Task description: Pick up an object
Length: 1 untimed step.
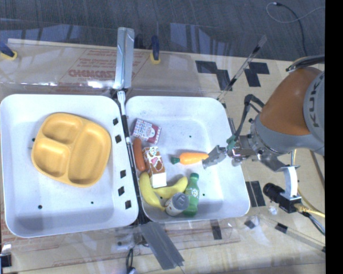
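Note:
The right bin (pixel 217 108) holds several things along its left and middle. An orange carrot (pixel 190 158) lies near the centre. A small red-and-white carton (pixel 146 130) sits at the upper left, with a sausage (pixel 139 154) and a brown-and-white box (pixel 155 165) below it. A yellow banana (pixel 160 191) curves along the front, next to a green bottle (pixel 191 194) and a grey round thing (pixel 175 205). My gripper (pixel 213 157) hangs low over the bin's right part, its tip just right of the carrot's end. Nothing shows between its fingers.
The left bin (pixel 17 210) carries a yellow divided plate (pixel 71 148). A metal divider post (pixel 124 59) stands between the bins at the back. The arm's orange band (pixel 288 104) and wrist hang over the right bin's right rim.

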{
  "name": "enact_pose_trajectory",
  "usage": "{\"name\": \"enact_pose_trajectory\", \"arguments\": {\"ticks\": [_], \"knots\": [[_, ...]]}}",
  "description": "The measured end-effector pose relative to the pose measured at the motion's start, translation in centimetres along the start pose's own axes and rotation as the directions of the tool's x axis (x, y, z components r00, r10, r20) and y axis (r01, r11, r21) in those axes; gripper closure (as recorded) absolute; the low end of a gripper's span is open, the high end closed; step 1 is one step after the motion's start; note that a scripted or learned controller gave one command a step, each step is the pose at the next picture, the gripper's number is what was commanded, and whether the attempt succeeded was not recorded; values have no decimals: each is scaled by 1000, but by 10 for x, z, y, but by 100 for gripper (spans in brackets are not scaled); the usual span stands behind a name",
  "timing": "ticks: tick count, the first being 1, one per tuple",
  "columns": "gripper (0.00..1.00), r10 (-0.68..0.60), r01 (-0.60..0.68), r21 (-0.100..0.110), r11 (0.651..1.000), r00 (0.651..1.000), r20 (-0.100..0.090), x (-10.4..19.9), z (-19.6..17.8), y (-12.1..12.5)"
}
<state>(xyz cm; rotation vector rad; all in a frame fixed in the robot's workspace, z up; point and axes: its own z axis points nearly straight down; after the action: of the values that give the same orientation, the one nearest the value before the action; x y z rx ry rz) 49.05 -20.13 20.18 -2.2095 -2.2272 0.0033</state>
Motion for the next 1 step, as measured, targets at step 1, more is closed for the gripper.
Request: {"name": "enact_pose_trajectory", "arguments": {"ticks": [1], "knots": [[0,-110,110,-1,994,994,1,8,107,41]]}}
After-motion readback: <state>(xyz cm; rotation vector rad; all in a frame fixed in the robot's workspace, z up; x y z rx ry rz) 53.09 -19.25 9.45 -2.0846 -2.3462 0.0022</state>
